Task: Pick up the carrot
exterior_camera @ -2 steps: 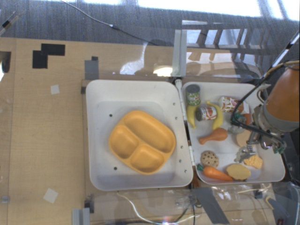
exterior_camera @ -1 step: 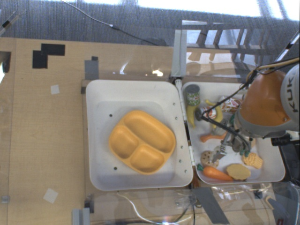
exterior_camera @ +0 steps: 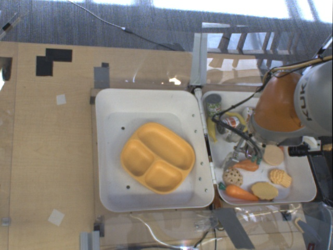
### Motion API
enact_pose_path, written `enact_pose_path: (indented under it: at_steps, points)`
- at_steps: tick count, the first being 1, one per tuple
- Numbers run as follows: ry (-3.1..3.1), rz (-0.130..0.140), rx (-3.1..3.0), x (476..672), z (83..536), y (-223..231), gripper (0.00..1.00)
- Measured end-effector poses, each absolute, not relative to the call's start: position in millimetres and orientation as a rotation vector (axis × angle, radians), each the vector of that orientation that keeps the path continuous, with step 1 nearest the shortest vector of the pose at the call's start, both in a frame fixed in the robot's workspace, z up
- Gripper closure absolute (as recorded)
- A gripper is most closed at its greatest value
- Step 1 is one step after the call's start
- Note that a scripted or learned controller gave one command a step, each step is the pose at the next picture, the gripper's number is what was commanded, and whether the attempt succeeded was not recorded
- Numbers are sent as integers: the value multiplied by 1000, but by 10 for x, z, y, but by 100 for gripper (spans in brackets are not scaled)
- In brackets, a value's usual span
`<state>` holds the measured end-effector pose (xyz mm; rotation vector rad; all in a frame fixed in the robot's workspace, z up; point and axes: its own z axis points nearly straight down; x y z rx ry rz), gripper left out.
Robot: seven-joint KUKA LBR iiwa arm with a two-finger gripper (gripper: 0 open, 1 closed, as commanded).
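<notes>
I see the gripper point(exterior_camera: 243, 154) down in the right bin point(exterior_camera: 302, 191), just above one carrot point(exterior_camera: 246, 165), with a second carrot point(exterior_camera: 241, 192), a cookie point(exterior_camera: 232, 177) and crackers point(exterior_camera: 280, 177) nearby, and a yellow divided plate point(exterior_camera: 157, 157) in the left bin point(exterior_camera: 112, 139).

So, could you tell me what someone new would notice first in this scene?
Probably the yellow divided tray, sitting alone in the left bin. Next, the grey arm with its orange band reaching into the right bin, its claw low over a crowd of toy foods. Two carrots stand out there: one just below the claw, another near the front wall.
</notes>
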<state>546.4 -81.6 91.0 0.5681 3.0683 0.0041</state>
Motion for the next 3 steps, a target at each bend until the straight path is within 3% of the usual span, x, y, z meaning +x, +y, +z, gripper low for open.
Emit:
enact_pose_path:
  at_steps: [1, 2, 3]
  points:
    - [3025, 3, 826, 5278, 986, -844, 0]
    - [2799, 6, 1407, 5312, 892, -875, 0]
    - [2850, 4, 1298, 5249, 1300, -979, 0]
